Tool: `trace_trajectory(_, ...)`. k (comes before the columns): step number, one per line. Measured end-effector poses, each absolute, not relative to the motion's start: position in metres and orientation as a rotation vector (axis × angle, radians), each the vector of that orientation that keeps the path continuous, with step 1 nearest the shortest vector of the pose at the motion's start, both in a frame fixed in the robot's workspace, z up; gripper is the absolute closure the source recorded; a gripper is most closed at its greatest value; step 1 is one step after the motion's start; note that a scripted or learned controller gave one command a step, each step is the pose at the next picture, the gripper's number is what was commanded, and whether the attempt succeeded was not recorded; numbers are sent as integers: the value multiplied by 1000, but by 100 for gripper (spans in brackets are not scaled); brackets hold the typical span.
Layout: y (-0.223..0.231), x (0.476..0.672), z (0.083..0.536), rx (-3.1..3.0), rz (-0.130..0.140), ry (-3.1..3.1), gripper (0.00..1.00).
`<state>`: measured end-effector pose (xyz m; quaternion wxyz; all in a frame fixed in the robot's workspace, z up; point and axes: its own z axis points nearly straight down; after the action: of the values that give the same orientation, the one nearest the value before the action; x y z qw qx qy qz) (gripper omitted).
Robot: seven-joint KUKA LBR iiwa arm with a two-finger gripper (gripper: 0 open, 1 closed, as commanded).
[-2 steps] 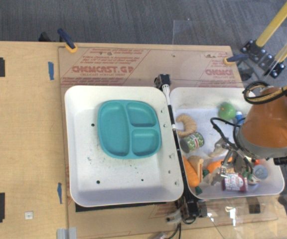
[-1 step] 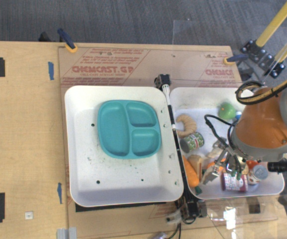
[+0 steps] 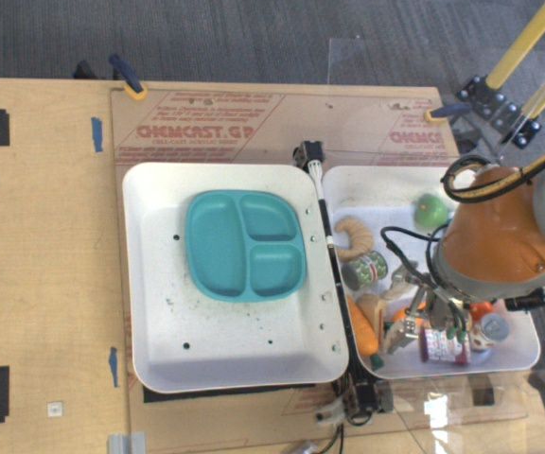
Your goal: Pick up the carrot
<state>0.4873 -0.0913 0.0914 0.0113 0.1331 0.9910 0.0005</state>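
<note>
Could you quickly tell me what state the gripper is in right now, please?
Gripper: low in the right bin, just right of the carrot; open or closed cannot be told, and no hold on the carrot is visible.

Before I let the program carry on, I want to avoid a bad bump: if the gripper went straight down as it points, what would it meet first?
Probably the carrot, lying just left of the gripper in the right bin; depth is unclear.
</note>
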Motion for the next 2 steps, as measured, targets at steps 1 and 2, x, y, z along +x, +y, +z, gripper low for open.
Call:
trace_trajectory(1,-91,491,104,410,1,3081,100)
trace_trajectory(2,-91,490,103,411,1,3083,0)
